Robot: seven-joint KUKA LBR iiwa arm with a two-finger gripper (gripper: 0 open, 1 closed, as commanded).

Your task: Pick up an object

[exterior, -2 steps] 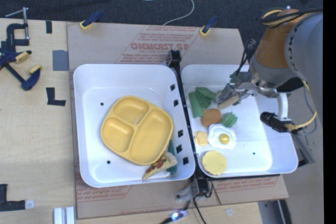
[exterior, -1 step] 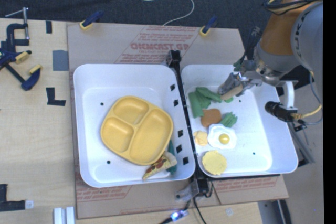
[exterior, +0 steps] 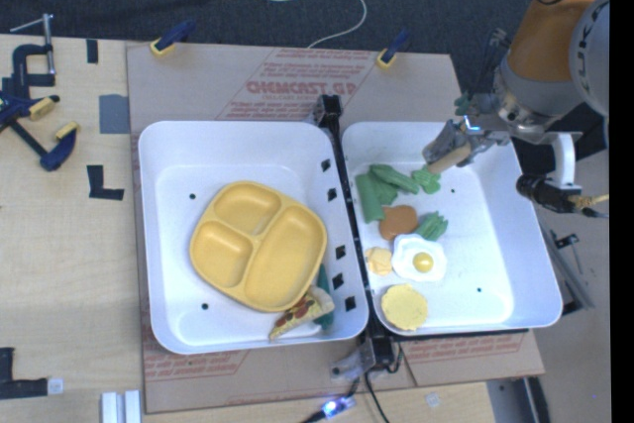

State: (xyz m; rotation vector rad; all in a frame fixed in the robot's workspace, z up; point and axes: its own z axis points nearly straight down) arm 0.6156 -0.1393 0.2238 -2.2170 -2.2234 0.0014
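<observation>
Dark carpet runs behind the wooden bench (exterior: 69,243), where a sheet of cardboard (exterior: 287,84) lies under two shallow white bins set side by side. From where I stand, the left bin (exterior: 163,213) holds a yellow divided plate (exterior: 260,245), and a toy pizza slice (exterior: 305,314) lies just off the plate's near corner. The right bin (exterior: 500,253) carries the play food, bunched toward its left half: green pieces (exterior: 381,188) at the top, a brown patty (exterior: 398,219) below them, a small leafy green bit (exterior: 433,227) beside it, then a fried egg (exterior: 420,262), a pale yellow chunk (exterior: 379,261) and a round yellow disc (exterior: 404,306) nearest the front. The grey arm (exterior: 555,45) leans in from the right, and its gripper (exterior: 446,157) hangs low over the far part of the right bin, its tip just beside the green pieces. Whether the claw is apart or together I cannot tell.
</observation>
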